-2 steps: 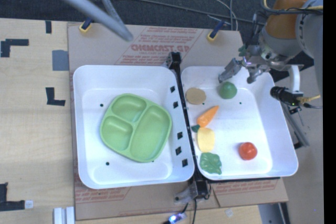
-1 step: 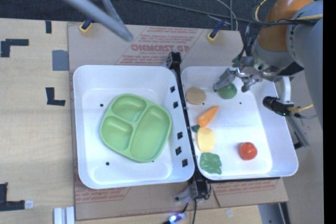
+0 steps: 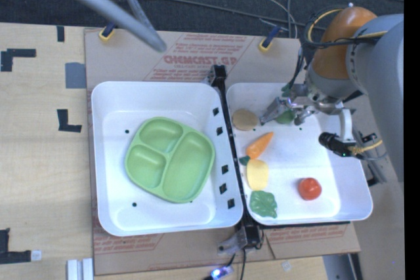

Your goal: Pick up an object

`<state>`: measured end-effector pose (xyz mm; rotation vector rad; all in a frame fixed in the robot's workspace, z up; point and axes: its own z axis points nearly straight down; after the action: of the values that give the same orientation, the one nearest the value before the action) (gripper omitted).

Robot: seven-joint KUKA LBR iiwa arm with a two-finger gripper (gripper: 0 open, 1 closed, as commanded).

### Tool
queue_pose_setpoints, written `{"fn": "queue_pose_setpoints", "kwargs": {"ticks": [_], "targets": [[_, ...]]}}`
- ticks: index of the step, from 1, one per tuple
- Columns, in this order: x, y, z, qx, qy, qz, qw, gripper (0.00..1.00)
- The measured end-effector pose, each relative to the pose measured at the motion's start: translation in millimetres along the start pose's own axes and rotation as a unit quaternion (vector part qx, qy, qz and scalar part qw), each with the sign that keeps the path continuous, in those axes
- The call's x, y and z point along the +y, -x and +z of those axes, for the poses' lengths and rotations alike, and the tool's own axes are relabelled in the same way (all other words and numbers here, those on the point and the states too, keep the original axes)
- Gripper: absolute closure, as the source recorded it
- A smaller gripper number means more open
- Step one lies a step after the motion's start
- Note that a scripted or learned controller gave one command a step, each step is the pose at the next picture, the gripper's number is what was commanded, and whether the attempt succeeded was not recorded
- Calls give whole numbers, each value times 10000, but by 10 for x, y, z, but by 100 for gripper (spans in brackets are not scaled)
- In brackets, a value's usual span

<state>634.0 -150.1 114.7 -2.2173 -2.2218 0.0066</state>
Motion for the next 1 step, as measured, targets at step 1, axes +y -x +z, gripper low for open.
{"fn": "queue_pose_setpoints", "kwargs": {"ticks": [1], "targets": [[3,-7,311,-7,20,-4,10000,0]]}}
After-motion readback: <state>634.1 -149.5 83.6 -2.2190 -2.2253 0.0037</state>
